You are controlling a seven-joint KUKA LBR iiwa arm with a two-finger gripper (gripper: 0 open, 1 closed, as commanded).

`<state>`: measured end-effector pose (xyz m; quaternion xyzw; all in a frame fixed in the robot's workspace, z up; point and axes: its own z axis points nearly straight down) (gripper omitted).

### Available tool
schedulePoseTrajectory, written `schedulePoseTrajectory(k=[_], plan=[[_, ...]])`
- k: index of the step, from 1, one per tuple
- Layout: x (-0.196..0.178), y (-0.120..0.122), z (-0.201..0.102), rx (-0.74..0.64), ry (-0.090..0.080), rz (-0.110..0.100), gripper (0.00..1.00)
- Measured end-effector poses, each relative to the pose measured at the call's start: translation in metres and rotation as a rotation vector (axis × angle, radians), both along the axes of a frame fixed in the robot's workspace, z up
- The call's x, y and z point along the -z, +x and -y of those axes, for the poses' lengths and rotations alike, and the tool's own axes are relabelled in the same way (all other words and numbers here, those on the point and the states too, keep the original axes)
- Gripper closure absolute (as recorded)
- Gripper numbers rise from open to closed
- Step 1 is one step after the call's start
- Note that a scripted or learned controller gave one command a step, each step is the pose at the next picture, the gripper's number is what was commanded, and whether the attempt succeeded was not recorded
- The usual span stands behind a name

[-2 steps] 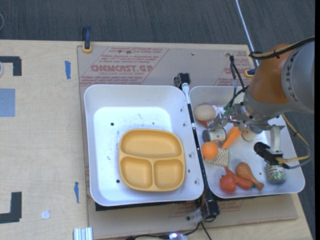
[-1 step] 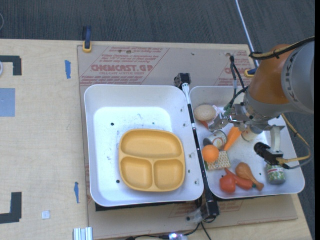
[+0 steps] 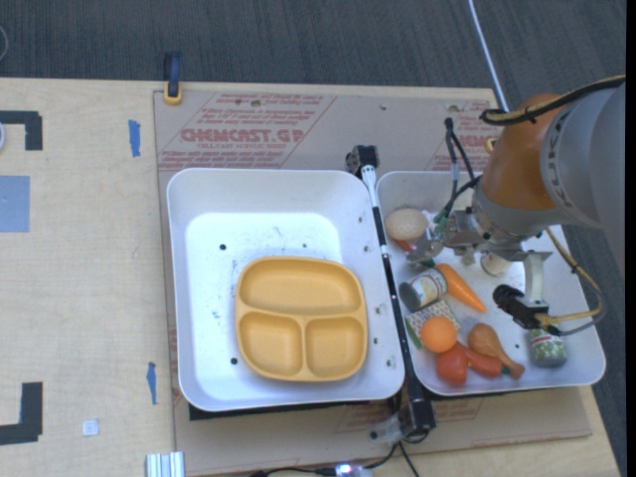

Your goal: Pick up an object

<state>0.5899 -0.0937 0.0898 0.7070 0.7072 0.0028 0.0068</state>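
Note:
The right bin (image 3: 586, 364) holds several toy foods. Among them are a pale round bun (image 3: 405, 225), a carrot (image 3: 460, 286), a small can (image 3: 425, 291), an orange (image 3: 438, 334), a tomato (image 3: 452, 366) and a chicken drumstick (image 3: 489, 344). My gripper (image 3: 449, 238) is low in the upper part of this bin, between the bun and a small white piece (image 3: 494, 262), just above the carrot. I see nothing clearly held in it.
The left bin (image 3: 189, 266) holds a yellow three-compartment tray (image 3: 300, 318). A small green-lidded jar (image 3: 547, 348) lies in the right bin's near right corner. The grey and orange arm (image 3: 556, 167) covers that bin's far right side.

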Motion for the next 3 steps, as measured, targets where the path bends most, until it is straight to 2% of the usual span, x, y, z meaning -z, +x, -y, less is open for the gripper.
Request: schedulePoseTrajectory(k=[1,2,3], plan=[[0.0,-0.016,0.001,-0.002,0.0,0.003,0.0],[-0.015,-0.013,0.002,-0.001,-0.004,0.016,1.0],[-0.095,-0.052,-0.073,-0.001,0.006,-0.013,1.0]])
